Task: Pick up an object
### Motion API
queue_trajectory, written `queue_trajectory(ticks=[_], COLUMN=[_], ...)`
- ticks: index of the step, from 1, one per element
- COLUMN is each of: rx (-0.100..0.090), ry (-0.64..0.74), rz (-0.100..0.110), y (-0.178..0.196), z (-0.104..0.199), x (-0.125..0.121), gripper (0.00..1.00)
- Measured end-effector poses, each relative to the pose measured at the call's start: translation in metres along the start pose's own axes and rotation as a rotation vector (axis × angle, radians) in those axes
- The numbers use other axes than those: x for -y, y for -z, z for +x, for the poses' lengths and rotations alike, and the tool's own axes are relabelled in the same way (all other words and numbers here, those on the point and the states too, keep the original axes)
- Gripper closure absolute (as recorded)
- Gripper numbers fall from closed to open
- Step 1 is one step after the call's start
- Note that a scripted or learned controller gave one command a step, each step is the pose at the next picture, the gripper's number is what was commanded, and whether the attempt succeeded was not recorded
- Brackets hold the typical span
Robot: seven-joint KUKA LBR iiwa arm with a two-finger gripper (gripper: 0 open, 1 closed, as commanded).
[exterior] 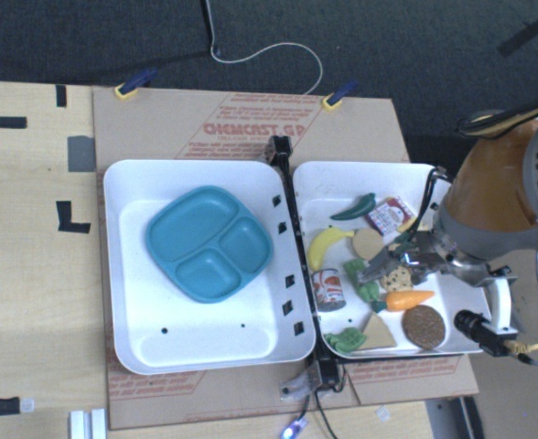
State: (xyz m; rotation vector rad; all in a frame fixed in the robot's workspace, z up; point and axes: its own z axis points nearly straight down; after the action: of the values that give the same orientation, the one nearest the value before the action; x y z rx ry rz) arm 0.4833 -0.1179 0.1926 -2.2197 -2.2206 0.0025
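Heaped right of frame centre in the right bin [328,177]: banana [328,243], can [328,289], carrot [409,299], brown patty [424,326], all within reach. Gripper [390,264] low over that clutter, finger state impossible to tell. 1 blue tray [209,243] in the left bin [123,245].

You see a blue divided plate [210,242] lying in the left white bin [123,245], a brown cardboard sheet [251,126] under both bins, two clips [136,82] at its far corners, a white cable [251,58] on the dark floor.
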Motion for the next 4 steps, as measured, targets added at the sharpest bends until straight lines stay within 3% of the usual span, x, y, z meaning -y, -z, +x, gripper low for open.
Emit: queue_trajectory(ticks=[1, 2, 3, 4], rx=[0.000, -0.003, -0.001, -0.003], ry=[0.001, 0.014, 0.008, 0.009], rz=[0.001, -0.018, 0.006, -0.010], y=[0.010, 0.174, 0.102, 0.191], z=[0.001, 0.097, 0.167, 0.224], x=[0.000, -0.002, 0.001, 0.000], gripper=[1.00, 1.00, 1.00, 1.00])
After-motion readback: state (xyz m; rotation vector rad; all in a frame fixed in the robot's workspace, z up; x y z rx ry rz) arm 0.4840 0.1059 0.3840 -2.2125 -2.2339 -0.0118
